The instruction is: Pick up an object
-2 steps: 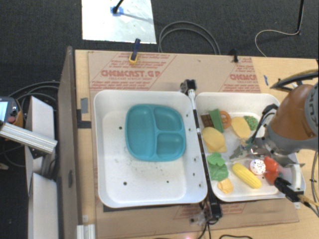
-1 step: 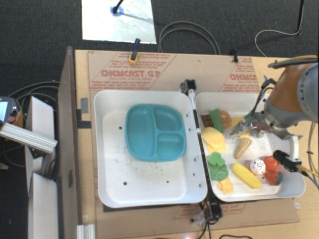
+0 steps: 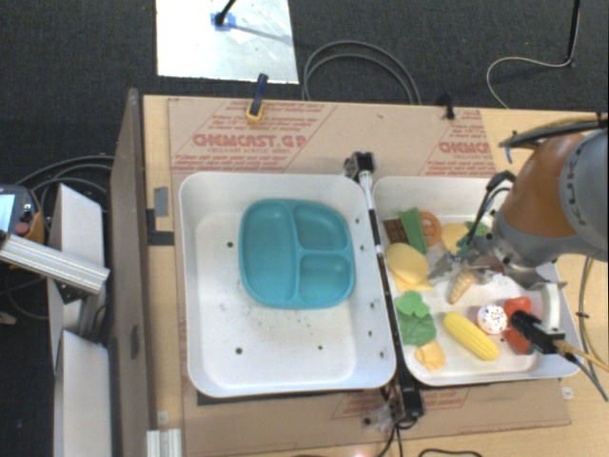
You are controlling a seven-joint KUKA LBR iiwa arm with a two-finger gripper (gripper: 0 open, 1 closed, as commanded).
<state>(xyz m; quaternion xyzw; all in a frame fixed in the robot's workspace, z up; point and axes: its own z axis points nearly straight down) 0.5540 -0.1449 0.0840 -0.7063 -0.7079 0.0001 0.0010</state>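
Note:
The right bin holds several toy foods. Among them are a pale yellow lump, a green leafy piece, a yellow corn cob, a white and pink cupcake and a red piece. My gripper hangs low over the middle of this bin, just right of the yellow lump. A small tan piece lies right at its tip. The grey arm with its orange band comes in from the right and hides part of the bin's far right side.
The left bin holds a teal divided plate. A green and brown piece and an orange slice lie at the back of the right bin. A small orange piece sits by its front wall. Cables run behind the bench.

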